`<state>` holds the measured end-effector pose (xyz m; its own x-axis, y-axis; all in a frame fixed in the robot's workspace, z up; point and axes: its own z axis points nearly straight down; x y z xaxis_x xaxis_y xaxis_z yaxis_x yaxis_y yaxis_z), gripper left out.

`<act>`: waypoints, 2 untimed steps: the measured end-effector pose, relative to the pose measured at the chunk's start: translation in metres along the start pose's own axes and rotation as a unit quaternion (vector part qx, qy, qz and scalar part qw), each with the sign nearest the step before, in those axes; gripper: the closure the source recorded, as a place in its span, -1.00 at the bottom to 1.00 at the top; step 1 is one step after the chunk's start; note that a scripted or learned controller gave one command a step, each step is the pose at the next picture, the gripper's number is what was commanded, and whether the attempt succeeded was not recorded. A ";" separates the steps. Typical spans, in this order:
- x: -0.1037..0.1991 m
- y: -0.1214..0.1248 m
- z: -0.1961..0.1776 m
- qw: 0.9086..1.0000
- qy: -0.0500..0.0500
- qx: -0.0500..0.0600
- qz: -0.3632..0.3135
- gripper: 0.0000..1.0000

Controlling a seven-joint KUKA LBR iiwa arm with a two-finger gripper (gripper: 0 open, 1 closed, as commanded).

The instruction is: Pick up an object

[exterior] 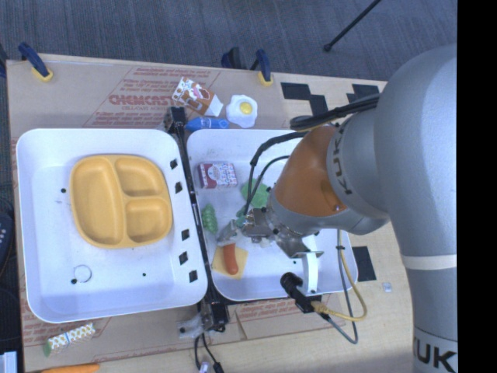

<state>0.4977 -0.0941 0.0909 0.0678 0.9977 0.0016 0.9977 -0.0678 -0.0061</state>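
My gripper (235,229) hangs low over the middle of the right bin (264,290), with the orange-banded wrist above it. Just below it a toy sausage on a yellow slice (230,260) lies on the bin floor. A green piece (208,218) sits just left of the gripper by the bin's left wall. Toward the bin's back stands a red and white carton (217,175). Another green thing (255,193) peeks out from under the arm. Nothing is seen held.
A yellow divided plate (120,200) lies in the left bin (39,231). Behind the bins on the cardboard are a small carton (192,94), a toy fried egg (243,109) and a blue piece (206,123). A wrapped sweet (70,336) lies at the front left.
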 end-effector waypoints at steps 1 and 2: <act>0.000 0.001 -0.010 1.000 0.000 0.000 -0.003 1.00; 0.060 -0.026 -0.100 1.000 0.000 -0.001 -0.022 1.00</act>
